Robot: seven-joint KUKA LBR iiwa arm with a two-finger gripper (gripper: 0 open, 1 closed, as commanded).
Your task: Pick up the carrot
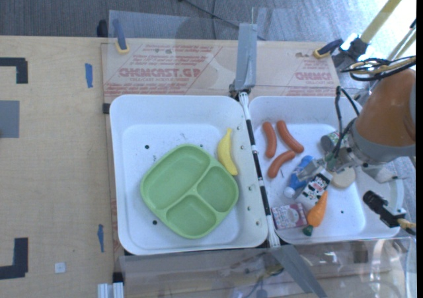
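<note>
- The gripper (341, 162) hangs below the grey wrist of the arm, over the right-hand shallow white bin (360, 221). The wrist hides its tip, so I cannot tell whether it is spread or closed. Nothing can be seen held in it.
- Just beside the gripper lie a pale beige round piece (344, 178) and a small black-and-white carton (316, 188). A blue-and-white bottle (301, 174) sits a little further toward the bin's middle.
- The short orange carrot with a green stalk end (318, 211) lies flat on the bin floor near the front wall. Its thick end is at or just against the carton and its stalk points toward the front. It is near the gripper but apart from it, toward the front of the bin.
- A pink printed packet (289, 215) lies just beside the carrot's stalk end. Three reddish-brown sausages (281, 148) lie further back.
- In the left-hand shallow white bin (125, 158), well away, are a light green divided plate (190, 191) and a yellow banana (228, 152).
- Progress, as I judge it: the arm is over the correct bin and close to the target, but the carrot is not gripped or lifted. Left to do: line up over the carrot, come down, close on it and raise it clear. The carton and packet crowd it, so a stray grasp is likely.
</note>
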